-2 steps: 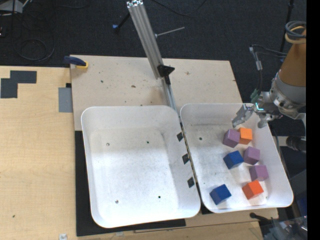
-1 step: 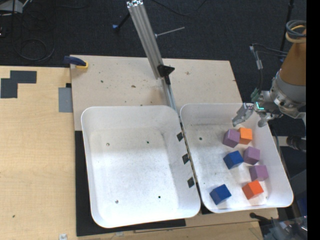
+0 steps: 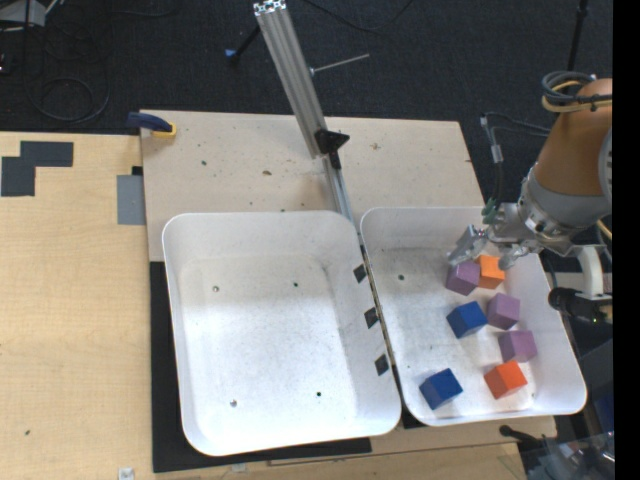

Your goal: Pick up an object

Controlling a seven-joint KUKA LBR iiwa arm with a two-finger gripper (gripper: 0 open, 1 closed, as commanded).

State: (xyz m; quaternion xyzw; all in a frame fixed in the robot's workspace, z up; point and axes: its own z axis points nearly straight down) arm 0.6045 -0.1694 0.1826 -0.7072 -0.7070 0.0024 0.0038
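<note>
Currently I see the gripper (image 3: pixel 490 252) low in the right bin (image 3: pixel 420 408), fingers spread apart straddling the orange cube (image 3: pixel 491 270), with a purple cube (image 3: pixel 462 278) touching that cube just left of it.

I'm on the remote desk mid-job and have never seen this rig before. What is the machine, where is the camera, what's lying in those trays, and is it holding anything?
The single camera is fixed above the bench and looks down at a slant. The machine is a robot arm, grey with an orange band, reaching in from the picture's right. Its gripper hangs over the right bin, close above an orange block and a purple block. I cannot see anything between its fingers, so I would not count anything as held.

That bin also holds two blue blocks, two more purple ones and a second orange one. The left bin sits beside it. A metal pole slants up behind the bins.
</note>
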